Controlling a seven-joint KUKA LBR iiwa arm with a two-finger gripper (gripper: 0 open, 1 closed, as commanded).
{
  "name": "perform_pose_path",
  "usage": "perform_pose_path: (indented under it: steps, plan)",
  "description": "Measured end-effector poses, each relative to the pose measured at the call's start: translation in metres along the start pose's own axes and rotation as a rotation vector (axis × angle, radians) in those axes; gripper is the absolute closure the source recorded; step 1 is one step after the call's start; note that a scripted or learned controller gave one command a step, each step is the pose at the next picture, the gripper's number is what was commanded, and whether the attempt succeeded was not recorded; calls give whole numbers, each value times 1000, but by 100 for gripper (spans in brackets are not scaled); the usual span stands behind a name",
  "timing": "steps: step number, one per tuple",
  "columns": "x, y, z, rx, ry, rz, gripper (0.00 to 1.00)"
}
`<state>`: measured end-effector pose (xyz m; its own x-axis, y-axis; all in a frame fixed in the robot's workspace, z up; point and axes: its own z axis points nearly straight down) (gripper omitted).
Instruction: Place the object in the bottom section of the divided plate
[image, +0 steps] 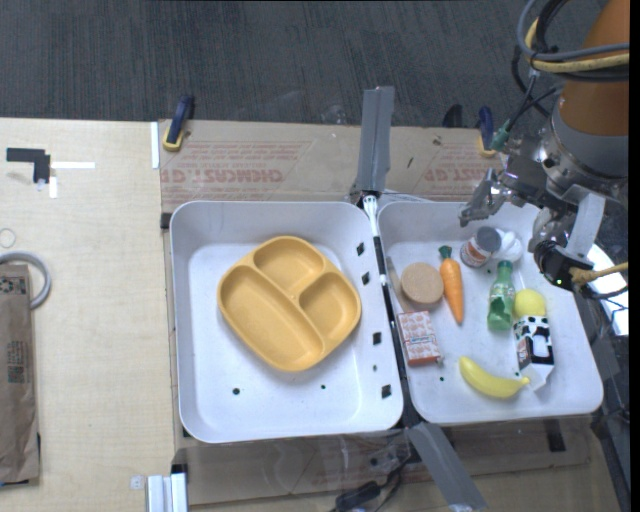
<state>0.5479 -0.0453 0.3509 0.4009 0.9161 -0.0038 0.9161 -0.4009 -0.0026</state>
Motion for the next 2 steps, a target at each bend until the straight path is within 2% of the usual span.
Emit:
perform_pose_path:
  steps: [1, 2]
  plan:
    - [47, -52, -10, 1, 0, -7, 0]
    - [137, 61, 3, 0, -1, 21, 0]
